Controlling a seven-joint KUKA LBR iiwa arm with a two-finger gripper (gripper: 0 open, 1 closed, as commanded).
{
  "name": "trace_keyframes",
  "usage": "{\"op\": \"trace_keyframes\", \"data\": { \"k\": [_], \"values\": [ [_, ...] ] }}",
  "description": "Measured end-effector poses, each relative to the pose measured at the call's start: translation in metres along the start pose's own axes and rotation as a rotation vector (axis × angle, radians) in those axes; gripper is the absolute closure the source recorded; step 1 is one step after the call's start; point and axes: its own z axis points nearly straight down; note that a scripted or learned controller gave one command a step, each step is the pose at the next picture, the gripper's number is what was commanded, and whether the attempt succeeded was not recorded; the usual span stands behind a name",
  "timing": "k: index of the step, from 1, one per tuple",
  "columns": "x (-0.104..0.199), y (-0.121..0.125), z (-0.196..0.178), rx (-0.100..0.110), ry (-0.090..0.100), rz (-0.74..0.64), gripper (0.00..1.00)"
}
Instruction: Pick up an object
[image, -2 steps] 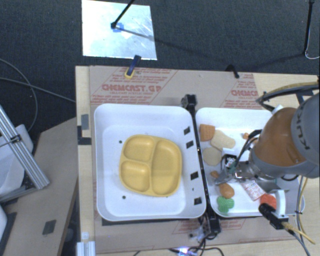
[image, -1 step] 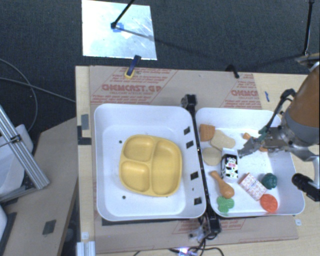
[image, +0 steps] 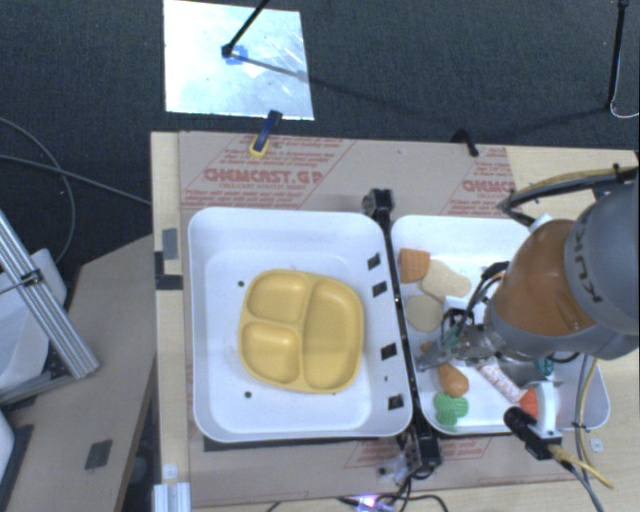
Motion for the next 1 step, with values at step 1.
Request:
{"op": "trace_keyframes", "data": {
  "k": [1],
  "values": [
    [-0.0013,-0.0010,-0.0141,0.008,0.004,0.004,1.00]
  ]
}}
